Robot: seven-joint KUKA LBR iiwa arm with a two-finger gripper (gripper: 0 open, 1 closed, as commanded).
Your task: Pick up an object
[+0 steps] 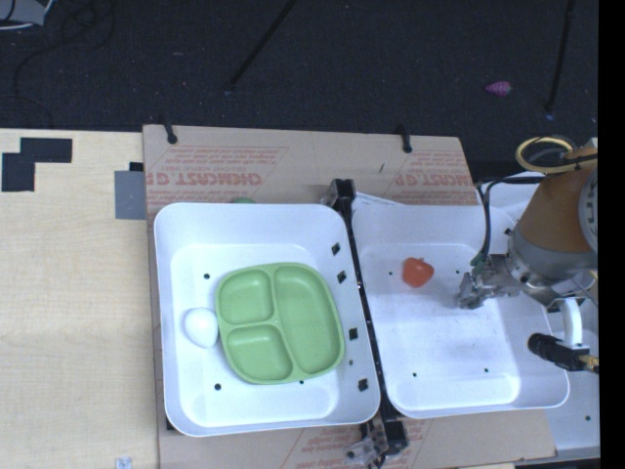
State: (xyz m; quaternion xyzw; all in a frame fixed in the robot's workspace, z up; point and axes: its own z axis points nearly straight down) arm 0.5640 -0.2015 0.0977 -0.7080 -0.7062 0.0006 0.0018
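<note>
A: What lies in the left bin (186, 237)?
B: A three-compartment plate (278, 321), with an egg (201, 326) touching its left edge.
A: The right bin (532, 384)?
B: A small fruit (417, 272), with the gripper (476, 288) near its right.

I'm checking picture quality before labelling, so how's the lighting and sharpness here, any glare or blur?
Camera view: even, soft lighting; the white bins look bright but not blown out; faint shadows beside the green divided plate and the white egg-like ball. The red object is small and soft-edged, and the gripper is slightly blurred, so its details are unclear. The background above the bench is dark.
</note>
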